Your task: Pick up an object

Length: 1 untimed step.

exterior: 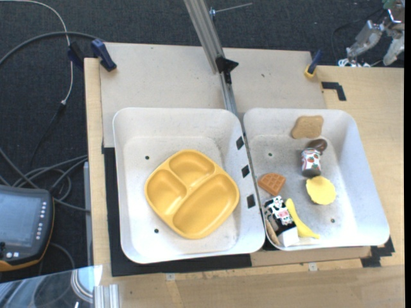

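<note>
Toys lie scattered in the right bin (359, 172), and any of them would serve as the object to pick. Taking the small can (311, 162) near that bin's middle as landmark: a tan bread-shaped piece (307, 127) sits just above it, a yellow disc (320, 190) just below it, a waffle piece (271, 183) to its lower left, and farther down, toward the bin's near wall, a banana (300, 221) touching a black-and-white cow-patterned carton (278, 213). Well to the can's left, in the left bin (128, 172), rests a yellow divided plate (192, 193).

The end effector (379, 38) hangs far up and to the right of the can, beyond the bins and off the bench (167, 76) corner. Whether it is open or closed, I cannot tell; it is small and blurred.

By my judgement the task is at its start: the approach is not yet made. The next move calls for travelling over the right bin, choosing a piece standing apart from its neighbours, such as the waffle piece or disc, and descending squarely onto it.
</note>
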Motion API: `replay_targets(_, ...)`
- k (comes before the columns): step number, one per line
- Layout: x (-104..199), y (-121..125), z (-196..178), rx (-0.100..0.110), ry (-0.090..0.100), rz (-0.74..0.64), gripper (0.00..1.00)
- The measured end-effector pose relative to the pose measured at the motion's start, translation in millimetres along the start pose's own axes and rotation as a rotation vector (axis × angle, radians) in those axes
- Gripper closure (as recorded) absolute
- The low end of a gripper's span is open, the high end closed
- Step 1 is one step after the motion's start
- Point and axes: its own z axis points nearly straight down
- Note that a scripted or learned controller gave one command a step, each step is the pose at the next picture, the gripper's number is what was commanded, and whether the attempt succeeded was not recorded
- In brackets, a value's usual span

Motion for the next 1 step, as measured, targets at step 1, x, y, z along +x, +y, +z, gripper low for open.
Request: replay_targets(1, -3.5, -20.0, -26.5, 0.004, 0.004, -0.004, 0.0)
